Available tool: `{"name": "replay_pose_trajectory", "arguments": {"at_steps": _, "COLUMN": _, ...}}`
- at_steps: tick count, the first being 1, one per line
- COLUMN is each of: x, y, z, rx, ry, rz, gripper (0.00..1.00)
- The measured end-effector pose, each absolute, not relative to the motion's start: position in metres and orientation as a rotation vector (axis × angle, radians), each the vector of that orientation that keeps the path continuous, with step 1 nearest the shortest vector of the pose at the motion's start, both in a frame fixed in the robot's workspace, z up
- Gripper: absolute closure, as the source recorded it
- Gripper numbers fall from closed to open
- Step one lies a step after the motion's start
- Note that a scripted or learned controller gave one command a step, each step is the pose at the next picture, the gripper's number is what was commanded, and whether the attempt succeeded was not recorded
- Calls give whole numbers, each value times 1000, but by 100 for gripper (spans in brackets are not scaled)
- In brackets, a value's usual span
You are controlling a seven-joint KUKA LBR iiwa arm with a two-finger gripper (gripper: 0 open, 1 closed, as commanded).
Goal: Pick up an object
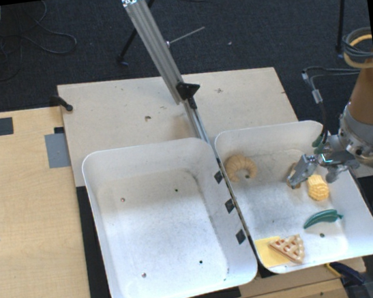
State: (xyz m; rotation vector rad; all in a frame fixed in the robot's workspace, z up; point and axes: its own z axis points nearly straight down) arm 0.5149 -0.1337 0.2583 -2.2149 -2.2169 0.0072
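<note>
Counter [126, 112]: pale board carrying two shallow white bins side by side, with a slanted metal rail [159, 52] running down to the seam between them.
Left bin [107, 170]: white floor with a few dark specks.
Right bin [274, 132]: holds four items, all lying on its floor.
Croissant [240, 167]: tan, curled, at the bin's upper left, near the divider.
Corn [318, 188]: yellow piece toward the right side, just below and beside the end effector, either touching it or nearly so; which one is unclear.
Pepper [321, 218]: green, long and slim, lying crosswise below the corn, apart from it.
Waffle [288, 248]: wedge with a grid top, on a yellow patch at the bin's lower left corner, well apart from the arm.
Arm [366, 106]: reaches in from the right, over the right bin's rim.
End effector [303, 174]: low in the right bin, grey fingers [298, 176] pointing left and down; whether they are spread or closed is hard to tell, and nothing is seen between them.
</note>
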Motion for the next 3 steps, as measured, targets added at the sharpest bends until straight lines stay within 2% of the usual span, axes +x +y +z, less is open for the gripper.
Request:
{"name": "replay_pose_trajectory", "arguments": {"at_steps": 1, "x": 515, "y": -135, "z": 261, "rx": -2221, "ry": -2217, "rz": 3, "gripper": 0}}
{"name": "replay_pose_trajectory", "arguments": {"at_steps": 2, "x": 507, "y": -141, "z": 204, "rx": -2217, "ry": -2215, "rz": 7, "gripper": 0}}
{"name": "replay_pose_trajectory", "arguments": {"at_steps": 3, "x": 516, "y": -137, "z": 152, "rx": -2217, "ry": -2215, "rz": 6, "gripper": 0}}
